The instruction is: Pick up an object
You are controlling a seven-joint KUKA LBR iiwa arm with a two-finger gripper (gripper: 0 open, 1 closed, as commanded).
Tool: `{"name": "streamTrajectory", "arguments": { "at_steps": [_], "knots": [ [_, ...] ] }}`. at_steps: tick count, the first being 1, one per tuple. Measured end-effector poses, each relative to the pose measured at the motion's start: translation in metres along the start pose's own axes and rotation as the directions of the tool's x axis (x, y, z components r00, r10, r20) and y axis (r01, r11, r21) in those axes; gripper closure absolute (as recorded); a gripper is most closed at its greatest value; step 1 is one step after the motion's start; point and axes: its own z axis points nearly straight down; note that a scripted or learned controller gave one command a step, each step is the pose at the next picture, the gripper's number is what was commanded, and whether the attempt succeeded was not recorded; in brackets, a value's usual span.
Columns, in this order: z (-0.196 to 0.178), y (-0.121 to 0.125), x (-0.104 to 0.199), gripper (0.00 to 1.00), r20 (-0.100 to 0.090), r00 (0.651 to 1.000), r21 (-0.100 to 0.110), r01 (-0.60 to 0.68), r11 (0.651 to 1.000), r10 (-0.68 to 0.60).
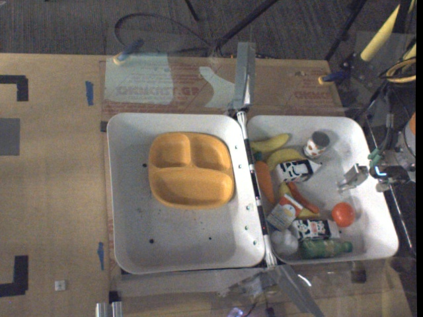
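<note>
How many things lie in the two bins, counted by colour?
Orange or red: 4, the divided tray, carrot, chili, tomato
Yellow: 2 bananas
Green: 1 bottle
White or printed: 5, cartons and a can
Total: 12

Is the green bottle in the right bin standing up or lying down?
Lying down. The green bottle rests on its side along the near wall of the right bin, its length running left to right, just below a small milk carton.

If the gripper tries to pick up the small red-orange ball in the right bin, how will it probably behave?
The red-orange ball looks round and smooth, so it may roll away if nudged. It lies apart from the other items on the bare floor of the right bin, so nothing would stop it. Its surface could slip in the gripper.
</note>
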Motion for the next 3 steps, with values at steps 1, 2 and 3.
{"name": "streamTrajectory", "arguments": {
  "at_steps": [1,2,3],
  "knots": [
    [0.128,-0.013,-0.028,0.0,-0.008,0.999,-0.003,-0.041,0.999,0.04],
    [0.122,-0.017,-0.034,1.0,-0.001,0.999,0.002,-0.05,0.999,0.05],
    [0.032,-0.006,0.006,1.0,0.002,0.998,-0.004,-0.062,0.998,0.062]
  ]
}}
